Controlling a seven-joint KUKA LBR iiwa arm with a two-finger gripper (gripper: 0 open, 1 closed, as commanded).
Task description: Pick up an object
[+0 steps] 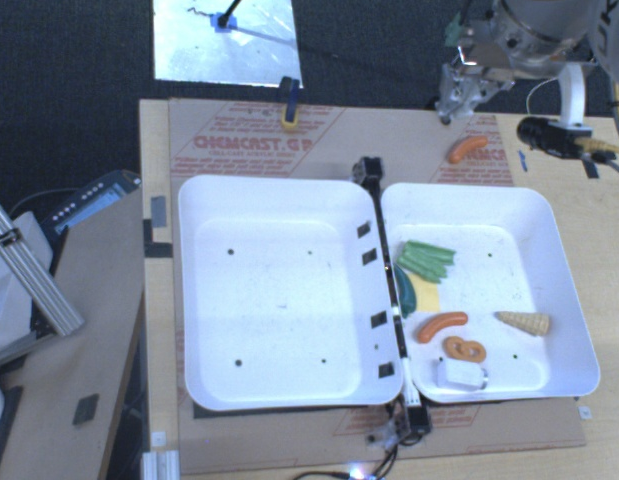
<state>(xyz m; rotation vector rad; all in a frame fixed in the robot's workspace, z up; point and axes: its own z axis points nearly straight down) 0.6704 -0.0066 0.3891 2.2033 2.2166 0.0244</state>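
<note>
1. White and shallow, two bins sit side by side on the worktop point(239, 128), joined along a dark hinge strip with black clips.
2. In the right bin point(549, 233) lies a small group of toy foods, mostly toward its left and near parts.
3. Green bean pods point(427, 259) lie farthest in that group, close to the hinge side, with a yellow square slice point(426, 295) just nearer and touching a dark green piece point(403, 290) at the bin's left wall.
4. An orange sausage point(442, 325) lies nearer again, and a small brown pretzel point(464, 349) sits just beside it on the near side.
5. A white block point(461, 374) rests at the near edge of the bin, and a tan cone point(523, 321) lies on its side toward the right, apart from the others.
6. Another orange sausage point(468, 149) lies outside the bins, on the worktop beyond the right bin's far rim.
7. The claw point(457, 101) hangs above the far edge of the worktop, just beyond that outer sausage and not touching it; nothing is seen in it, and how far its fingers are parted I cannot tell.
8. The left bin point(279, 298) shows bare white floor with a few small dark dots.
</note>
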